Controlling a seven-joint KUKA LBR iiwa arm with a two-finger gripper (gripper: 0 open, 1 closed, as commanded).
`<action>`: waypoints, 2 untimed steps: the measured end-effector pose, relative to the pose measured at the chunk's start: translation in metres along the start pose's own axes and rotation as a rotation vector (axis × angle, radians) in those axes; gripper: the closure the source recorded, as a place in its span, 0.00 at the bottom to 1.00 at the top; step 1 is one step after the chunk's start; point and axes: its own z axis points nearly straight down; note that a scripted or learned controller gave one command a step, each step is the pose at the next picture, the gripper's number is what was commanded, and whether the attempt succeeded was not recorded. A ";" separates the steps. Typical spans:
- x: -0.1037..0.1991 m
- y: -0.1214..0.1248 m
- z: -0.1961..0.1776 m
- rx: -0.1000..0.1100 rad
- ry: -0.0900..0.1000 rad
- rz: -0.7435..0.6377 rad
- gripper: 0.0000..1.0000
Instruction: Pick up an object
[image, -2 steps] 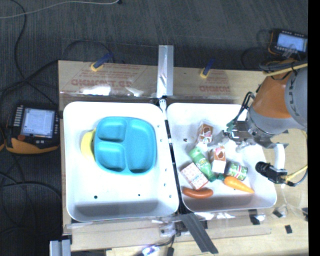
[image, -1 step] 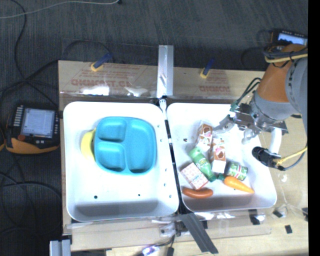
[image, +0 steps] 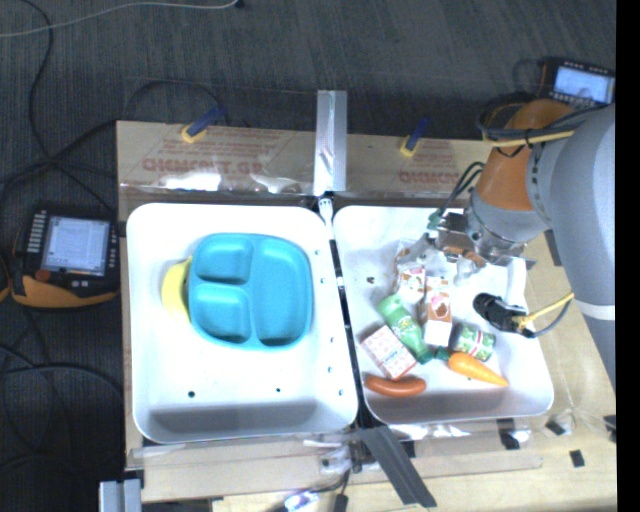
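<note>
The gripper (image: 436, 241) hangs over the upper part of the right bin (image: 530, 395), right of centre in the frame, at the end of a smooth grey arm with an orange band. Whether it is open or closed cannot be told, and nothing is visibly held in it.

Just below it lies a tight heap of small toy groceries. Two boxy white-and-orange cartons (image: 412, 278) lean together, and a glossy green carton (image: 400, 318) lies slanted beside them. A pink-and-white chequered box (image: 388, 350) sits lower left, next to a green-labelled can (image: 478, 342) lying on its side. A tapered orange carrot (image: 476, 369) and a rounded red sausage (image: 395, 384) lie nearest the lower wall.

The left bin (image: 150, 400) holds a smooth blue plastic plate (image: 250, 288) with three compartments. A curved yellow piece (image: 176, 287) pokes out from under the plate's left edge.

Both bins are shallow, white and round-cornered, and rest on a pale brown board (image: 250, 155) with faded red lettering. Two yellow-handled clamps (image: 203, 124) sit at its upper edge, and a metal bar (image: 331, 135) stands between them. All around is dark carpet strewn with cables. A handheld control screen (image: 68, 252) lies at the left.
</note>
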 end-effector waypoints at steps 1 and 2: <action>0.021 0.000 0.030 -0.029 -0.002 -0.106 0.00; 0.022 0.000 0.021 -0.026 0.001 -0.105 1.00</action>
